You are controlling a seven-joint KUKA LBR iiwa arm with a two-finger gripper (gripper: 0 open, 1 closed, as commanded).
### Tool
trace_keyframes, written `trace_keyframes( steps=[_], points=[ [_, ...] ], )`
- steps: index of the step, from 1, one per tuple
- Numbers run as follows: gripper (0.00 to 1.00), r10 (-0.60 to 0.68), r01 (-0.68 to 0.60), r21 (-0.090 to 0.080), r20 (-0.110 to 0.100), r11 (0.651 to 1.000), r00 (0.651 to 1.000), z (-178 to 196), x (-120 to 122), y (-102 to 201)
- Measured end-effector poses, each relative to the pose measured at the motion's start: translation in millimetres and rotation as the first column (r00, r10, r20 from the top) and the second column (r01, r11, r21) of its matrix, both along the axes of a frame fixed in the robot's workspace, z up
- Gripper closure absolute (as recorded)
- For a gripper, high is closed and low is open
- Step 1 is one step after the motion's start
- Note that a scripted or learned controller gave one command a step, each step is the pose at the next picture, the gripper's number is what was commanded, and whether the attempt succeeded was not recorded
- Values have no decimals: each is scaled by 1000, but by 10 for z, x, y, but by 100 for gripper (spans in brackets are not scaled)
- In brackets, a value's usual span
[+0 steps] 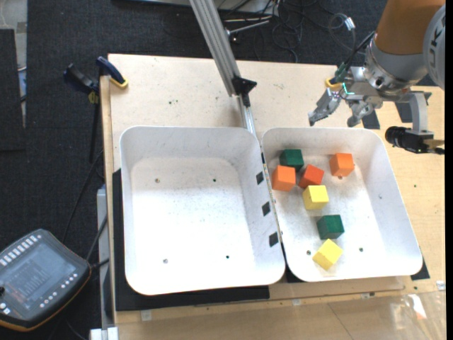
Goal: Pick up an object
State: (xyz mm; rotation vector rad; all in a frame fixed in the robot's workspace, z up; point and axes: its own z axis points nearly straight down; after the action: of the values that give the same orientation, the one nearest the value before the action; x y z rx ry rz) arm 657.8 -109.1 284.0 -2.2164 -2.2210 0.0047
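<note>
The arm (410,20) is reaching in from the far right, grey with that orange band sitting above the wrist. Its gripper (341,113) is hanging above the bench (177,91), just past the far rim of the right bin (396,190), and it's not touching any of the blocks. The two fingers are sitting spread apart with nothing between them, so the claw is open and carrying nothing.

All the pickable stuff is sitting in the right bin. At the far end there's a dark green cube (291,158), with an orange cube (284,178) just beside it on the near-left and a red-orange cube (311,176) squeezed in right next to both. Another orange cube (342,164) is resting a bit apart, further right. A yellow cube (316,196) is lying just near of the red-orange one. Closer to the camera, a second green cube (330,226) is sitting near the middle, and a second yellow cube (328,253) is lying tilted by the near rim.

The left bin (141,190) is sitting flush beside the right one. A slanted metal rail (216,34) is running down to where the bins meet, and a handheld controller pad (35,278) is lying off the bench at the near left.
</note>
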Motion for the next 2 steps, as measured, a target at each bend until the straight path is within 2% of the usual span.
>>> trace_keyframes(
  steps=[1, 2],
  points=[
    [0, 1, -1, -1, 4, 1000, 1000, 28, 7, 1],
    [0, -3, 3, -1, -1, 1000, 1000, -563, -85, -28]
  ],
)
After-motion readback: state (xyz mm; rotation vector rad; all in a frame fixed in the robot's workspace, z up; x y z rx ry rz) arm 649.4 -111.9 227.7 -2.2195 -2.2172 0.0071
